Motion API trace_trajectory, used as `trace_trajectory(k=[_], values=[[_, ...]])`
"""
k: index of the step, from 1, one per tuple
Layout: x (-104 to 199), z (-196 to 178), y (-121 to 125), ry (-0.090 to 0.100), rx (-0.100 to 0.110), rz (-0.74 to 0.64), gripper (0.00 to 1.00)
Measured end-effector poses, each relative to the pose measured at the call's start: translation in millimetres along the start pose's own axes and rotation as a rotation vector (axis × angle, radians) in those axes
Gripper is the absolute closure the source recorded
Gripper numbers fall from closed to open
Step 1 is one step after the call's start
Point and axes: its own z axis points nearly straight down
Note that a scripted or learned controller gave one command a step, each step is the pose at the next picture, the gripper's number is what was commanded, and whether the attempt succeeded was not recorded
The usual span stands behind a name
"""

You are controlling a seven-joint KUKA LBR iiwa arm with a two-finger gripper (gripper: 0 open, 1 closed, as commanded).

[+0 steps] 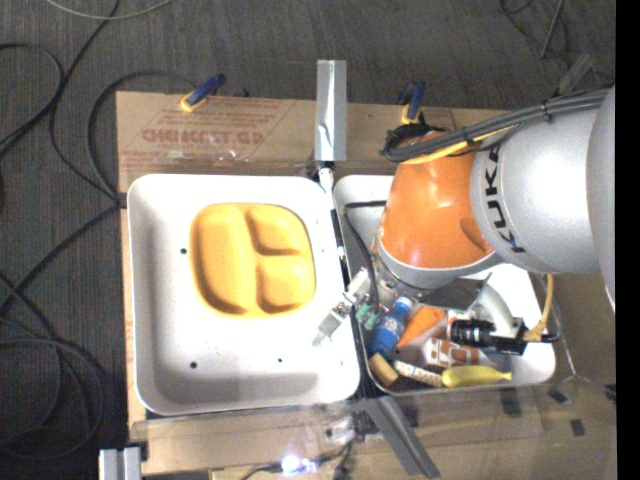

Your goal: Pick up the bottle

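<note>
The fingers (352, 303) hang over the wall between the two bins, can't tell if they're spread or closed. The blue bottle (388, 330) sits just right of them in the right bin (535, 368). "KUKA" reads on the arm (500, 203).

Cardboard-topped bench (150, 133) w/ 2 white bins: left bin (160, 298), right bin (535, 363).

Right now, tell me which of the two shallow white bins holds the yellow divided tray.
The left white bin, away from the arm. The yellow divided tray lies in it alone, while the right white bin under the arm holds a clutter of small items.
</note>
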Motion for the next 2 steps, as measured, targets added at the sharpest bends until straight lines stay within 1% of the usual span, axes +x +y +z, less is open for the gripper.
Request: trace_trajectory(k=[1, 2], values=[[-79, -15, -81, -0.003, 0.000, -0.092, 0.00], [19, 0, 31, 0.000, 0.000, -0.117, 0.00]])
